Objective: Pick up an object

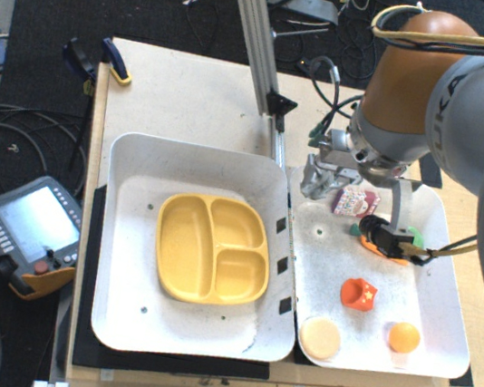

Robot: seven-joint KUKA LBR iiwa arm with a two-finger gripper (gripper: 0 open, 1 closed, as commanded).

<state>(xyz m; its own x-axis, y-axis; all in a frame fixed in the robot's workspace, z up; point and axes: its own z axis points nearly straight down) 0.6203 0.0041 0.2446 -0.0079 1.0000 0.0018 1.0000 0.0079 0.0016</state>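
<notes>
Just beside pink carton (pixel 356 201), on its left in view, gripper (pixel 316 180) hangs low over right bin (pixel 445 296). Can't tell if gripper is open or closed; nothing seen held. Step looks like: reaching, no grab yet. Carton is closest thing to pick. Red block (pixel 357 293), orange ball (pixel 404 336) and pale round disc (pixel 321 337) lie well apart from carton, nearer camera. Next move likely needs: slide over carton, line up, go down, squeeze gently.
</notes>
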